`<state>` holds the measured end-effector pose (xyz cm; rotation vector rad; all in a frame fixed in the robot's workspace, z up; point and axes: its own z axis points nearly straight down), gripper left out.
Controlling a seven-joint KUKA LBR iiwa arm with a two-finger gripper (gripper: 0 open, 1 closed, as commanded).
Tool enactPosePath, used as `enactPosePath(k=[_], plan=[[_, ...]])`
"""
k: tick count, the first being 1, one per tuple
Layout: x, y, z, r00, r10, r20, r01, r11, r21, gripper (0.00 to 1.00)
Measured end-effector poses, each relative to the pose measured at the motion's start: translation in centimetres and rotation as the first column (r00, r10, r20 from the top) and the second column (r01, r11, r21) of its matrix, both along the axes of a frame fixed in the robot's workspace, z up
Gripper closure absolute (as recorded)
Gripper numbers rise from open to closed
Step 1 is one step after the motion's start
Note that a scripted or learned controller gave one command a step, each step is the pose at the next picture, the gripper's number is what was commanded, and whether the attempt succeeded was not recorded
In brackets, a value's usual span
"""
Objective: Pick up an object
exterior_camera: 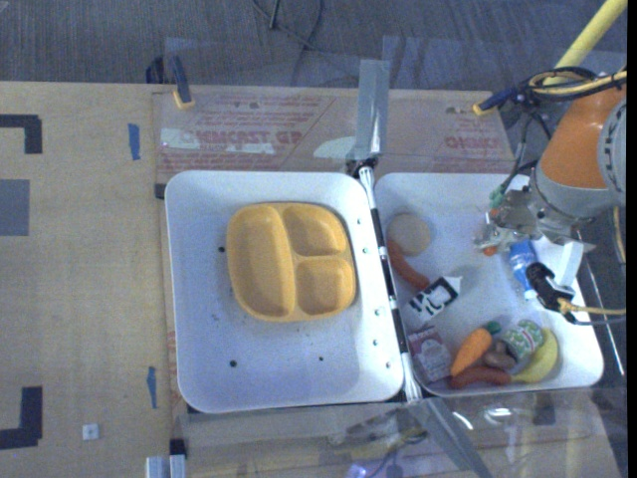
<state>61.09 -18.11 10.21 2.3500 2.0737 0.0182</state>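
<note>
While the arm reached in from three o'clock, its gripper hung over the right bin; its grip could not be told. At five o'clock lay a carrot beside a banana.

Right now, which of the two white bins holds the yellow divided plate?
The left bin holds the yellow divided plate, alone. The right bin holds small food items instead, such as a carrot.
</note>
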Motion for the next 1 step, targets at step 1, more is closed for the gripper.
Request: enactPosePath(k=[1], plan=[[4.61, 2.92, 8.12, 1.0, -0.023, -0.014, 0.023, 1.0, -0.003, 1.0]])
